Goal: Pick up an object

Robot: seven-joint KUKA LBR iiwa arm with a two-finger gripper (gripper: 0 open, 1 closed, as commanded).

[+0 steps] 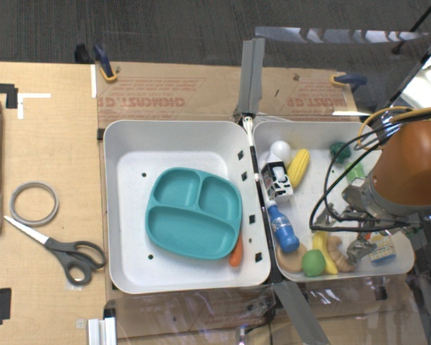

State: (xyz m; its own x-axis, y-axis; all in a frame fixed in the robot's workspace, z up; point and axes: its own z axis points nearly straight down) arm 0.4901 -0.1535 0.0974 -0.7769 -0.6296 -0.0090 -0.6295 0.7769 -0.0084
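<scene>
Hovering at 5 o'clock in rt bin [388, 124], gripper [359, 250] sits over banana [329, 254]; you can't tell its grip state.

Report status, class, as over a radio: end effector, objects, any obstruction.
End effector low in right bin, near corner; grip state unreadable. Corn, blue bottle, green ball loose there. Teal tray in left bin. Cables drape over the arm.

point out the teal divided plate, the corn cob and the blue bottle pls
teal divided plate [194, 214]: camera view, left bin, on the ridge between its compartments.
corn cob [299, 165]: camera view, right bin, middle of the yellow cob.
blue bottle [282, 230]: camera view, right bin, on its blue body.
</scene>
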